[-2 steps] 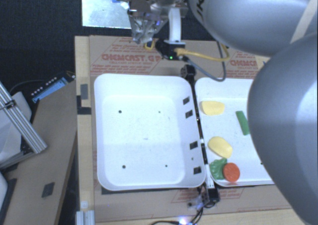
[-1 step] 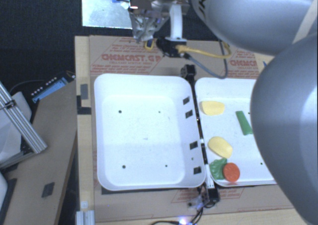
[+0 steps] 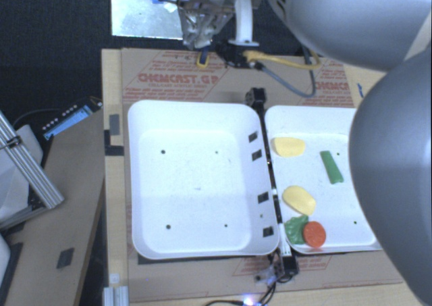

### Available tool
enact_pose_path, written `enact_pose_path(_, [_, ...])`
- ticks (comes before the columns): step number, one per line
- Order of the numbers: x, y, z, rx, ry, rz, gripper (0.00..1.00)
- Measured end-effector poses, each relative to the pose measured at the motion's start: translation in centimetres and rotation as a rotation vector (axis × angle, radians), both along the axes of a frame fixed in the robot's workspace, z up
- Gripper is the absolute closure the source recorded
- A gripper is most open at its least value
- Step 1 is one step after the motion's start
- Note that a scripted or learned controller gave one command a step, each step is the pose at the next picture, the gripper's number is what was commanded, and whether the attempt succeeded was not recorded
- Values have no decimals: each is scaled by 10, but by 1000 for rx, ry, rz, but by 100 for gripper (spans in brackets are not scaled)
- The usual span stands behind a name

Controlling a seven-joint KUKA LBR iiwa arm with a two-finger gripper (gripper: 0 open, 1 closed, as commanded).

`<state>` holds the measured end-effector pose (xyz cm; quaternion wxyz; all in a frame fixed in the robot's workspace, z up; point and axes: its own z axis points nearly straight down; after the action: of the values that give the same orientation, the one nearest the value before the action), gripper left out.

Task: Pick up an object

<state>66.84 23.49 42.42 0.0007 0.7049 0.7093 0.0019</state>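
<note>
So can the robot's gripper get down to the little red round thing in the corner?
Probably yes. The red round piece lies uncovered in the right bin, though it touches a green piece and sits near the rim. The gripper hangs far off, above the bench's back edge.

Dark floor, cardboard-topped bench (image 3: 169, 75), shiny metal sheet (image 3: 138, 1) at back, alu rail (image 3: 27, 169) left

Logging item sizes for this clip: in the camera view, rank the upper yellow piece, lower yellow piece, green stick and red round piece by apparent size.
1. Upper yellow piece and lower yellow piece: they look about alike, so I won't rank them.
2. Green stick: long but thin.
3. Red round piece: close to the stick, so unsure.
</note>
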Motion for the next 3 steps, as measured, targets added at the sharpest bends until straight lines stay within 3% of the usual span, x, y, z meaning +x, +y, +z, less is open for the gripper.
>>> enact_pose_path(1, [-2,0,21,0,0,1,100])
enact_pose_path(2, [-33,-1,46,1,1,-1,100])
enact_pose_path(3, [-77,0,98,1,0,0,100])
